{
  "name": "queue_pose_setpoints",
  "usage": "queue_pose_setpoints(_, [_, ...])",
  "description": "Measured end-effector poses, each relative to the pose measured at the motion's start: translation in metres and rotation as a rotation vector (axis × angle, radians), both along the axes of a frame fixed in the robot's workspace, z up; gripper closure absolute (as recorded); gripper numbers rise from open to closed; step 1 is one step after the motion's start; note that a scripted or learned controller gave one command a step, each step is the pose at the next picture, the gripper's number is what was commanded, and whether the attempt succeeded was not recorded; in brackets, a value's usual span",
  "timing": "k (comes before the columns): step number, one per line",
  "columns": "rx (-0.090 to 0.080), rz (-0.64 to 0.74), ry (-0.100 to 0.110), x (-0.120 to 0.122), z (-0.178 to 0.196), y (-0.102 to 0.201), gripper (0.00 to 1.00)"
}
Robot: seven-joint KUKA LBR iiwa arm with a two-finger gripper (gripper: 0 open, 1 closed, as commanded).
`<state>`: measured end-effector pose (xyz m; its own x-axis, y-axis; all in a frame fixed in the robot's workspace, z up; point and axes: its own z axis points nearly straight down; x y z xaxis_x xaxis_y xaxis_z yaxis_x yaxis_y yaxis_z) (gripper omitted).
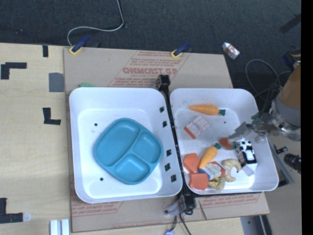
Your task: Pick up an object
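Observation:
The right bin (244, 98) holds several small objects. An orange carrot with a green tip (205, 109) lies near the far wall, and a small red-and-white packet (196, 126) sits below it. A second carrot (209, 154), two orange blocks (191, 162) (199, 181), a printed wrapper (213, 170) and a pale knobbly piece (229, 166) crowd the near side. A black-and-white toy (246, 152) and a small red piece (225, 143) lie just below my gripper (250, 130). The gripper hangs over the bin's right part, reaching in from the right edge.
The left bin (80, 131) holds a blue divided plate (128, 151). A black divider (168, 131) runs between the bins. Both bins rest on a cardboard sheet (142, 67) with two clips at its far edge. A cable (98, 29) loops on the dark floor behind.

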<state>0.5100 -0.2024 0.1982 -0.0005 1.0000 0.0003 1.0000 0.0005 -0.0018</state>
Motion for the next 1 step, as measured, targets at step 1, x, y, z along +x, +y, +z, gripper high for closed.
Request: queue_pose_setpoints(1, [-0.003, 0.002, -0.009, 0.0655, -0.111, 0.0217, 0.0])
